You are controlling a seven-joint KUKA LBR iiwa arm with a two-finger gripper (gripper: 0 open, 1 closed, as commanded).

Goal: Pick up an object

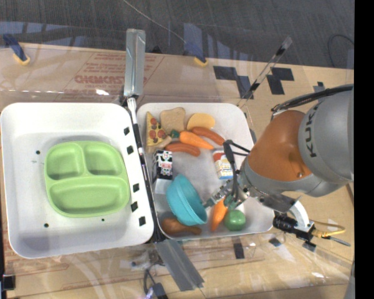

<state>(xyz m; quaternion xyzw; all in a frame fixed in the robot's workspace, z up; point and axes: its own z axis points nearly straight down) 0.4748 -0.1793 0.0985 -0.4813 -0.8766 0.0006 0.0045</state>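
On the tabletop [62,73], the left shallow white plastic bin [19,167] holds a light green three-compartment plastic plate [85,178], lying flat near its middle. The right white bin [252,142] is crowded: a toy pizza slice [153,129], a tan toast slice [172,118], a yellow-orange wedge [201,121] and two orange toy carrots [196,139] lie along the far side; a small black-and-white carton [165,164] sits below them; a teal plastic bowl [186,200] rests tilted over a brown sausage-shaped piece [177,227].

Farther right, the claw [227,198] hangs low over the near corner, just above an orange toy carrot [218,213] and a green round toy [235,220], which touch each other. Whether its fingers are apart or together cannot be told; nothing is visibly between them.

The likely target is that carrot or the green toy. Because the two touch and the bowl's rim is near, a closing grip may nudge one aside, catch both, or slip off the carrot's tapered body.
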